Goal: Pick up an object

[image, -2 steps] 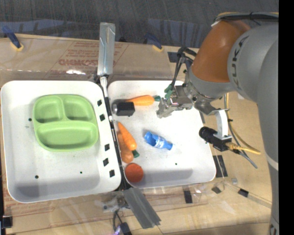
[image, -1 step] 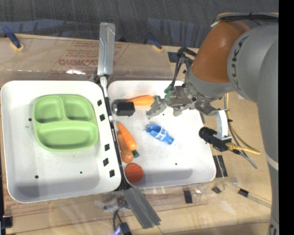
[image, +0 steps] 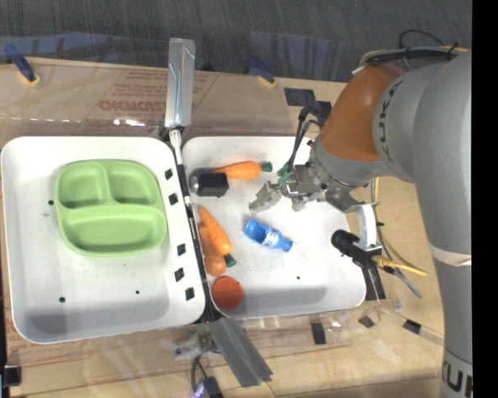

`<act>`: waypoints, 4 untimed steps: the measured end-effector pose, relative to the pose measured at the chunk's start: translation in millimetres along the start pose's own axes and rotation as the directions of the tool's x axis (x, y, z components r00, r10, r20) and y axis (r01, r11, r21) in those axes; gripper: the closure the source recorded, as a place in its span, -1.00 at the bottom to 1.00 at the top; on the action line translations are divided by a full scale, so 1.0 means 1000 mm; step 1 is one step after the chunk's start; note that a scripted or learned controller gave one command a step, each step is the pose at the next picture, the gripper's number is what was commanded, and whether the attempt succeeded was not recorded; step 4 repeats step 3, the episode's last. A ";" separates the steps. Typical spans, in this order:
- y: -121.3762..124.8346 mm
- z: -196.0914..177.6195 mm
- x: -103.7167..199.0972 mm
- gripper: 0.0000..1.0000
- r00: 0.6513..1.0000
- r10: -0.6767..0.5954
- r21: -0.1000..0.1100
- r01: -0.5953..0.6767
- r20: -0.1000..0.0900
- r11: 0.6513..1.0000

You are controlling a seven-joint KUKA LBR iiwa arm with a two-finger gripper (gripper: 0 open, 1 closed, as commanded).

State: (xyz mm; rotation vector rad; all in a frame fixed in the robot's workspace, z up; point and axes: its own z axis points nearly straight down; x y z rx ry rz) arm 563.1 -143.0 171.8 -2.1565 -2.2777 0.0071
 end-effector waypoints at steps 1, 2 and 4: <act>-0.017 0.081 -0.003 -1.00 0.999 0.035 -0.006 -0.035 0.001 0.999; -0.017 0.071 -0.003 1.00 1.000 0.031 -0.003 -0.031 0.001 1.000; -0.006 -0.060 0.029 1.00 0.967 0.256 -0.005 -0.256 -0.002 0.967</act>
